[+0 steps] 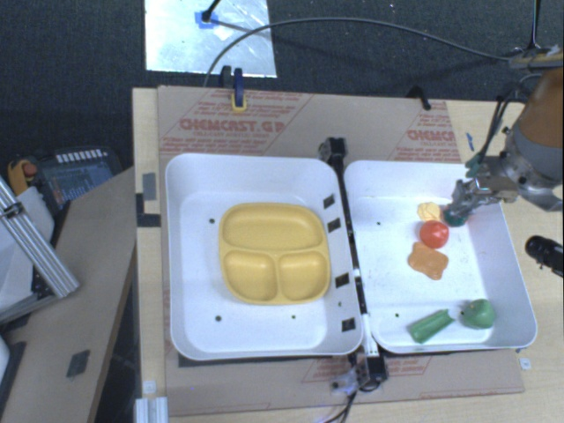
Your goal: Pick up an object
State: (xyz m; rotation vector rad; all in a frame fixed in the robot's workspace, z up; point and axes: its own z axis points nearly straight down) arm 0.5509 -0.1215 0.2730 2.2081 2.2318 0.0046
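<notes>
The gripper [457, 211] hangs over the right bin [507, 236]. A small yellow piece [428, 211] lies just beside its fingertips, a red ball [434, 233] just below. Whether the fingers are spread is unclear; nothing seems held.

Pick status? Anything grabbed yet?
Done: the gripper is down in the right bin, by the small yellow piece and red ball. In hand: nothing seen between its fingers. Left: the grasp and lift; orange piece and both green items lie untouched.
</notes>
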